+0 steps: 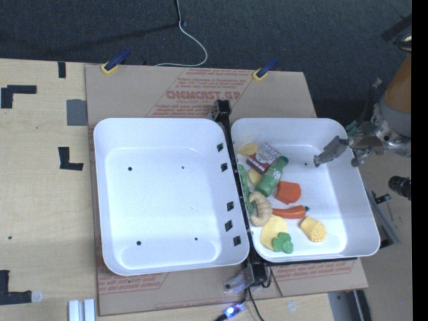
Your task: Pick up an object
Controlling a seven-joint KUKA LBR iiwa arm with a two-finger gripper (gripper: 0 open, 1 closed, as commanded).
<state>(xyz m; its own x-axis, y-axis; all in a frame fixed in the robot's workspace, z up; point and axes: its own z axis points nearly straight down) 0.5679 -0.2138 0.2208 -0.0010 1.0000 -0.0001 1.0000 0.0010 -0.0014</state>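
My gripper (341,156) hangs over the right bin's far right side, above bare white floor. Its two grey fingers stand apart, open, with nothing between them. The toy foods lie in a cluster to its left and front. Among them are a green bottle (271,174), an orange-red wedge (288,192), a red pepper with a green stem (289,212) and a yellow corn piece (313,229). A beige twisted piece (261,209), a yellow slice (272,231) with a small green item (283,245) on it, and a white and purple packet (265,154) lie nearer the bin's left wall.
The right bin (358,199) and the left bin (160,199) stand side by side on a cardboard sheet (200,92), joined by a black divider (231,179). The arm's wrist (394,122) reaches in over the right rim. A cable (190,32) runs along the back.
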